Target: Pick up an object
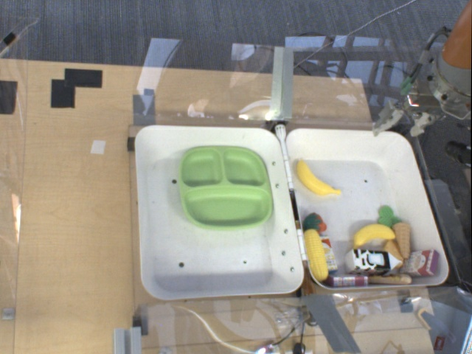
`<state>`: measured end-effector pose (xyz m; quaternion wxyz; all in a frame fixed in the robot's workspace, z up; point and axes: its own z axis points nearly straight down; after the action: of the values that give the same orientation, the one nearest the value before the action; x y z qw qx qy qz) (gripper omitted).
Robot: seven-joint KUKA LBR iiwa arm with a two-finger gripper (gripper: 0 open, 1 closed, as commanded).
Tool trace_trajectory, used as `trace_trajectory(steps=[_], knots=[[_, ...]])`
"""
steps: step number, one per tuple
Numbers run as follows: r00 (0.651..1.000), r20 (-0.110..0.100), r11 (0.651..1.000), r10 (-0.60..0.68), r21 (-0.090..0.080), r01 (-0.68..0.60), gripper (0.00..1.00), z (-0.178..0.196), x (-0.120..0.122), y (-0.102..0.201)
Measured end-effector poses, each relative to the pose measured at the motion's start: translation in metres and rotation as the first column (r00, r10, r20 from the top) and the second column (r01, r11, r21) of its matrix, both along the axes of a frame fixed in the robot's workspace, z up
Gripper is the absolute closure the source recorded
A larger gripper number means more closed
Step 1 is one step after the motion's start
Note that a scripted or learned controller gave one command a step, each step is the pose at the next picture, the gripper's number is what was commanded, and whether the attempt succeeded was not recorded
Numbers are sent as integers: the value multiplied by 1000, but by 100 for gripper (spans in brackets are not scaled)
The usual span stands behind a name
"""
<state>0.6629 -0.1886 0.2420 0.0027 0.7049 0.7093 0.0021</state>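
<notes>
The right bin (369, 157) holds a yellow banana (317, 179) near its left wall. Along its front lie a corn cob (316, 251), a second banana (374, 234), a green leafy toy (386, 214), a tan cone (402, 239), a black-and-white carton (371, 259), a small pink box (422, 262) and a thin marker (369, 279). A red and green toy (313, 222) sits just above the corn. My gripper (400, 123) hovers over the bin's far right corner, its two fingers spread apart with nothing between them, well away from every object.
The left bin (158, 249) carries a green divided plate (225, 186) at its middle. A metal divider (282, 87) rises behind the seam between the bins. Clear plastic walls stand behind and beside both bins.
</notes>
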Motion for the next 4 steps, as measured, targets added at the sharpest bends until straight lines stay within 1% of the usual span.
trace_trajectory(steps=[1,2,3,4], knots=[[851,-1,851,525,-3,-525,0,-116,-30,57],[875,5,875,485,-8,-485,0,-137,-29,78],[835,7,835,551,-11,-551,0,-151,-48,93],[831,0,831,556,-3,-556,0,-152,-3,93]])
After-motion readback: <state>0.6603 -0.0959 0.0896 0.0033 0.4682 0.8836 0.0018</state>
